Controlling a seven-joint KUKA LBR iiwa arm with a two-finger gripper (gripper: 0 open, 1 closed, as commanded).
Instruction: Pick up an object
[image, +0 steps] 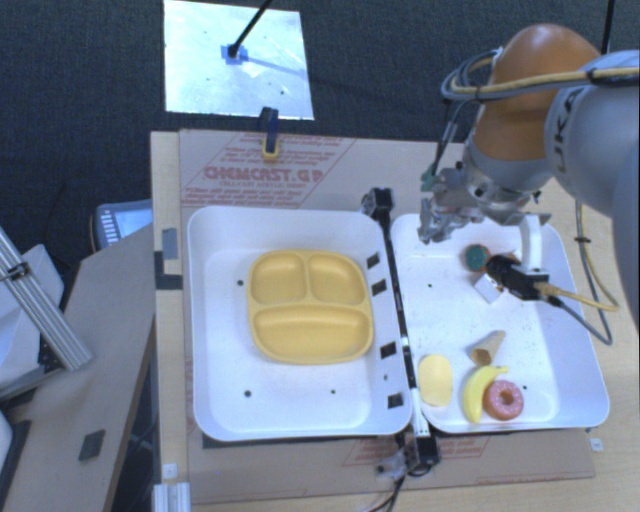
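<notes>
Gripper (432, 232) positioned over far-left corner of right bin (590, 385); jaws' state cannot be told, nothing seen between them. Banana (477, 388), pink donut (503, 400), pale yellow piece (435, 380) and cone (488, 347) grouped at near side. Small round green-orange item (476, 257) placed near gripper. Yellow divided tray (303, 305) set in left bin (215, 400).
</notes>
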